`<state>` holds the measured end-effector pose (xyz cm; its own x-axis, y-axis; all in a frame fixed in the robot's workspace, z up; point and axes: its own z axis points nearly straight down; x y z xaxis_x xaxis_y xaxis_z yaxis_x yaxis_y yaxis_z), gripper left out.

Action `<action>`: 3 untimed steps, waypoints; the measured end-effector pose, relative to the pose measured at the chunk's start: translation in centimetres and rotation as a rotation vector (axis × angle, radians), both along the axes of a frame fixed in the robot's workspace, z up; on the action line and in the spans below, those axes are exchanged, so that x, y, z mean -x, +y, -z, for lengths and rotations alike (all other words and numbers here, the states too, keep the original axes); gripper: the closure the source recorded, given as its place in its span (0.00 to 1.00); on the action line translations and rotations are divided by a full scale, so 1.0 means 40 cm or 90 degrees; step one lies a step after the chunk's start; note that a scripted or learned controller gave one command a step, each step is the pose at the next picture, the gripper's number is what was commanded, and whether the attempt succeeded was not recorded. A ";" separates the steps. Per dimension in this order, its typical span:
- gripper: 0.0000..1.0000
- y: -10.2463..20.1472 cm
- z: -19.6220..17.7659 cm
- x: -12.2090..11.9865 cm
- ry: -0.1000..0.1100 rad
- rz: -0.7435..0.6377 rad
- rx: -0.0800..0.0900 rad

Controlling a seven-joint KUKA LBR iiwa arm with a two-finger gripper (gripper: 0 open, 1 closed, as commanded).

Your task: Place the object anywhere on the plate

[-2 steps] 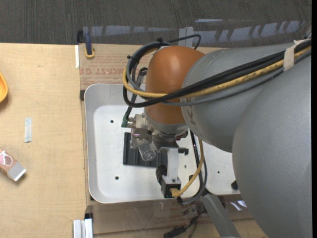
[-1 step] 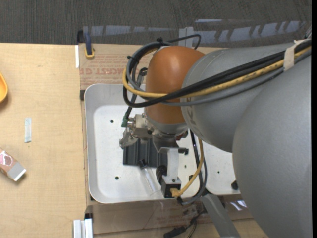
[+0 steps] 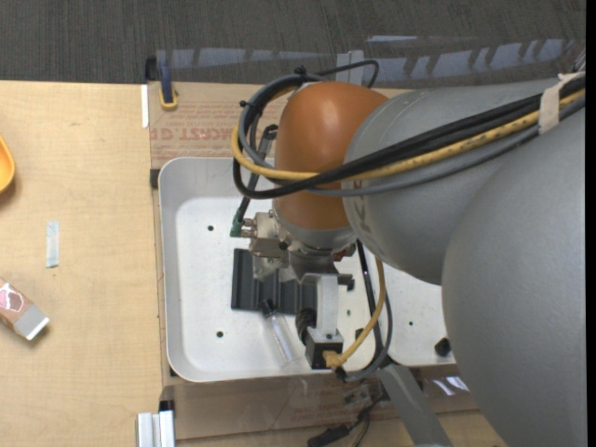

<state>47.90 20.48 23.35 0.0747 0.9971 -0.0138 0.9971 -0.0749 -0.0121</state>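
My gripper [image 3: 272, 298] hangs low inside the white bin [image 3: 186, 250], under the orange wrist band [image 3: 321, 152]. Its dark body and the arm hide most of the bin floor beneath it. A small pale translucent piece [image 3: 280, 336] shows just below the gripper near the bin's front wall; I cannot tell whether it is a loose object or part of the tool. At the far left edge of the bench there is an orange curved rim [image 3: 4, 168], cut off by the frame.
On the wooden bench left of the bin lie a small grey strip [image 3: 52, 245] and a red-and-white block [image 3: 22, 312]. A blue clamp [image 3: 166, 88] stands at the bin's back left corner. The thick grey arm [image 3: 484, 250] covers the right side.
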 end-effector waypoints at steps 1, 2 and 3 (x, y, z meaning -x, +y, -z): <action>1.00 0.058 0.124 0.004 -0.003 -0.018 -0.004; 0.00 0.058 0.124 0.004 -0.003 -0.018 -0.004; 0.00 0.042 -0.024 0.001 -0.004 -0.049 -0.005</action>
